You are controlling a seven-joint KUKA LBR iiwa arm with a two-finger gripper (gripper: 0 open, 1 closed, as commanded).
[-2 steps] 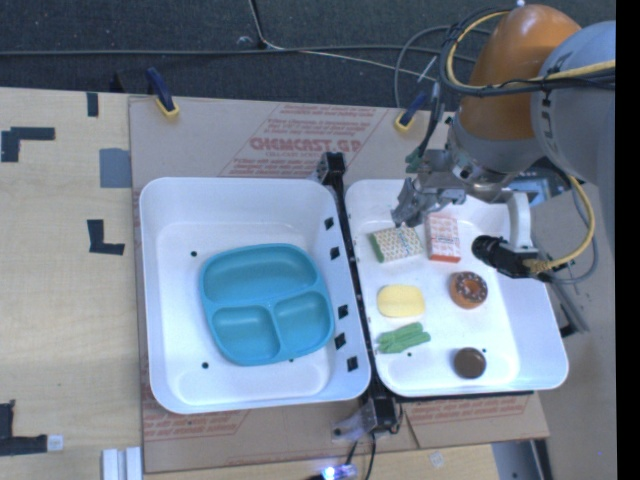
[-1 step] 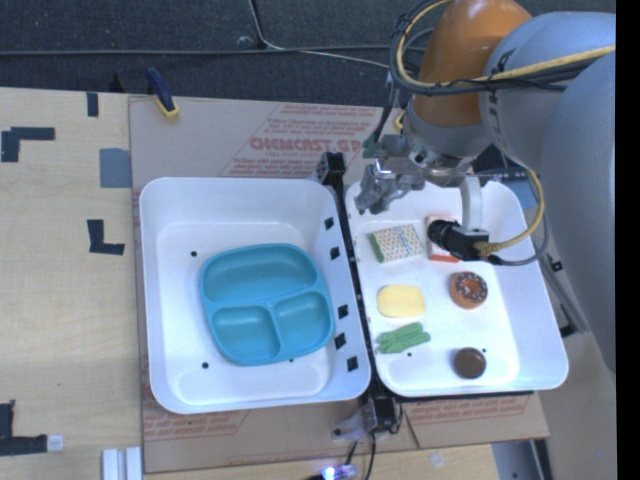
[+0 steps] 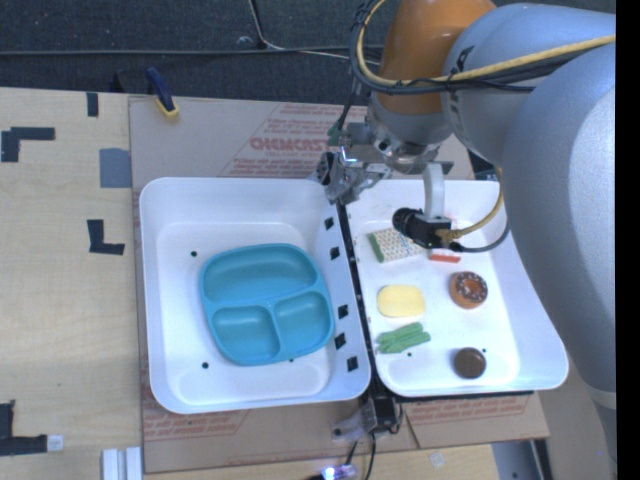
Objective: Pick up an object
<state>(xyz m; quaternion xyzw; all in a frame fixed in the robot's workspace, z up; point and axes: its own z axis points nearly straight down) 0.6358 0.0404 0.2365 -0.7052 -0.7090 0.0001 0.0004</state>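
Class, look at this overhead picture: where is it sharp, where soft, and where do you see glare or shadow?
Camera view: the blue tray and the food pieces such as the doughnut are fairly sharp; the grey arm close to the lens looks soft; its orange band carries a bright highlight; the white bins look evenly lit, with faint shadows under the items.

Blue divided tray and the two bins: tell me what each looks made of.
Blue divided tray: likely moulded plastic, smooth with a soft sheen, rounded compartment ridges. Left bin and right bin: apparently thin white plastic, glossy, with rounded formed rims; could be coated otherwise.
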